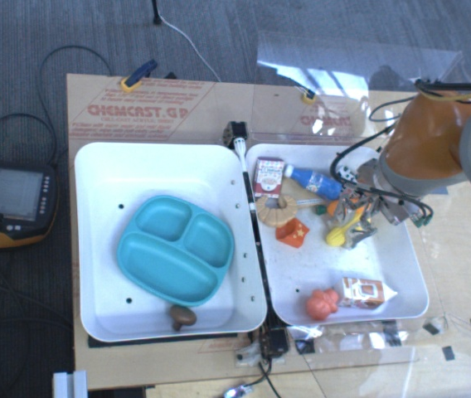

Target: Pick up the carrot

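— Carrot (356, 215) position, reading from the left bin (94, 222) across?

— Right bin (401, 301), upper right, lying slanted beside a yellow toy (336, 237). The tool (366, 210) hangs right over it, nearly touching; whether it is spread or pinching, I cannot tell.

A: How does the light look to you?

B: You have bright, even daylight-like light. Both white bins (169, 157) are nearly washed out, so you lose detail on their walls.

A: Any glare?

B: Yes. At one o'clock a clear plastic sheet (360, 73) throws bluish-white reflections onto the worktop (161, 110). Shadows are soft and short; you see a faint one under the teal tray (177, 247).

A: Sharpness?

B: Modest. The small items beside the gripper (360, 214) at three o'clock smear together, and you cannot separate them cleanly.
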Action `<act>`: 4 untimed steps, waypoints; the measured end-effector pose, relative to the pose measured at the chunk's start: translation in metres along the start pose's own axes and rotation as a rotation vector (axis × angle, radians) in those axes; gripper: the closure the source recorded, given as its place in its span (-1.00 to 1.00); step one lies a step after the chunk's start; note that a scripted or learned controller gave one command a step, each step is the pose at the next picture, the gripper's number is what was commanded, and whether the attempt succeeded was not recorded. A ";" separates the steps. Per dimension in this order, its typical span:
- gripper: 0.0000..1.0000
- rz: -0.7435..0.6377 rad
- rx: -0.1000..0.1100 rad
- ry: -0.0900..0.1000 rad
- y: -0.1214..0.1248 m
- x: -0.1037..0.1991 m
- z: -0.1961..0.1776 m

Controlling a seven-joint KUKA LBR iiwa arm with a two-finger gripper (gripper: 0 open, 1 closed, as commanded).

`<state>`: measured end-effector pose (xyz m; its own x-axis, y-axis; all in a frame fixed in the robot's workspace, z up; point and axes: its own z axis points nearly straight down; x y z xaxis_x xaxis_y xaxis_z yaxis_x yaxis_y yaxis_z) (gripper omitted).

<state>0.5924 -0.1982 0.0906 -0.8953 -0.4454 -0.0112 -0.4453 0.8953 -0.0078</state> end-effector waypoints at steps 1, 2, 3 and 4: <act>1.00 -0.246 0.002 -0.001 0.002 0.061 -0.002; 1.00 -0.493 0.007 0.000 0.058 0.052 -0.003; -1.00 -0.494 0.005 0.000 0.059 0.052 -0.002; 1.00 -0.493 0.008 -0.004 0.059 0.049 -0.013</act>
<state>0.5217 -0.1673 0.1026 -0.5776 -0.8163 -0.0083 -0.8160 0.5777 -0.0207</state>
